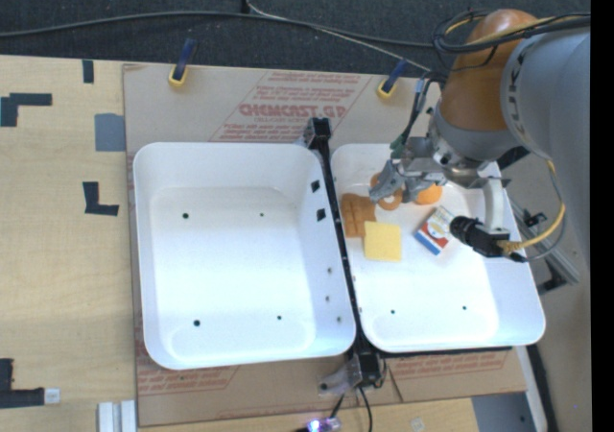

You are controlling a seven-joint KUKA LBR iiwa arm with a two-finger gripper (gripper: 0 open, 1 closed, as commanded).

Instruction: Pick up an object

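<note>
- Hovering over the right bin (pixel 499 315), my gripper (pixel 395 182) sits low at the bin's 11 o'clock corner, the arm coming in from 2 o'clock.
- Finger state: I cannot tell whether they stand apart or together; the wrist body and cabling mask them from this angle.
- Nothing is visibly between the fingers, so I record no grasp.
- Candidate objects, all in the right bin: an orange piece (pixel 428 194) just beside the gripper at its 3 o'clock; a brown waffle-like piece (pixel 357 214) near the dividing wall, at the gripper's 7 o'clock; a yellow block (pixel 383 241) touching or just beside the brown piece, at its 5 o'clock; a small white packet (pixel 435 231) with red and blue marks, at the gripper's 5 o'clock.
- Left bin (pixel 230 257): bare white floor.
- Progress, in my judgement: approach made, pick not confirmed. Closing on one object and lifting it clear of the floor are left.
- Risk noted: objects are clustered, so a neighbour may be nudged.
</note>
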